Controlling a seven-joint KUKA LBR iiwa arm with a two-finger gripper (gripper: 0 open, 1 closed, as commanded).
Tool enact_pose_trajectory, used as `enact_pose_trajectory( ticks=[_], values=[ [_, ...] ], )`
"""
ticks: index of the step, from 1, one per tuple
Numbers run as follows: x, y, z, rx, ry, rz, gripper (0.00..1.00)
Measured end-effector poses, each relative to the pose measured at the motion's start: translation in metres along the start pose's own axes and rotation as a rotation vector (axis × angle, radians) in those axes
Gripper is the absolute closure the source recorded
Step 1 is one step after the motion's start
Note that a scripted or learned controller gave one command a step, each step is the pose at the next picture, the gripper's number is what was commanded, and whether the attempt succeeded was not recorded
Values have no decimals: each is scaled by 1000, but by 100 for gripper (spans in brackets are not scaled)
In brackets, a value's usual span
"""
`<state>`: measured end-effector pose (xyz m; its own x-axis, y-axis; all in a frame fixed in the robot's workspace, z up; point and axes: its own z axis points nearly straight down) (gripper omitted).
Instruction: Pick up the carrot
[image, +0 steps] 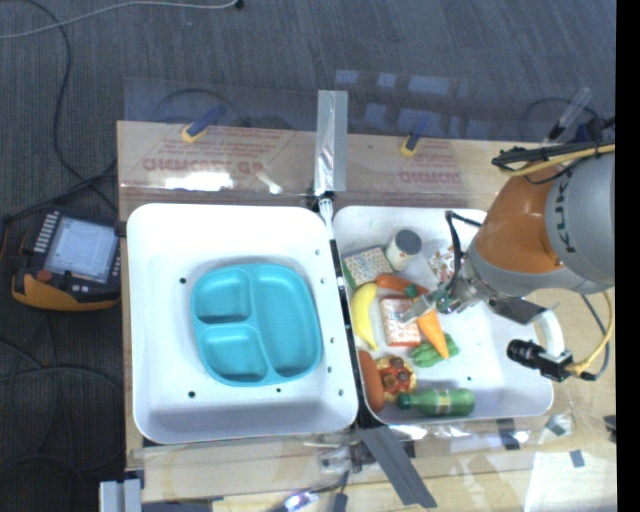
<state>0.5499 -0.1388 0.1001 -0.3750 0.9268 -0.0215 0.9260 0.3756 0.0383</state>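
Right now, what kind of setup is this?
Likely a robot lab pick-and-place cell: two white bins on a bench, toy food such as a carrot and banana, and a teach pendant on carpet.

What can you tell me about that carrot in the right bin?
The carrot is a small orange cone, smooth like a plastic toy. It lies tilted in the right bin, wide end up toward the gripper, tip pointing down and left. It rests over a green item and beside a red and white packet. Whether the gripper holds it is unclear.

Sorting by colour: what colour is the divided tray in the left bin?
Turquoise blue tray, clear in the camera view.
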Motion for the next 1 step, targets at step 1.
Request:
enact_pose_trajectory(
  ticks=[1],
  values=[
    [2, 16, 2, 17, 2, 84, 100]
  ],
)
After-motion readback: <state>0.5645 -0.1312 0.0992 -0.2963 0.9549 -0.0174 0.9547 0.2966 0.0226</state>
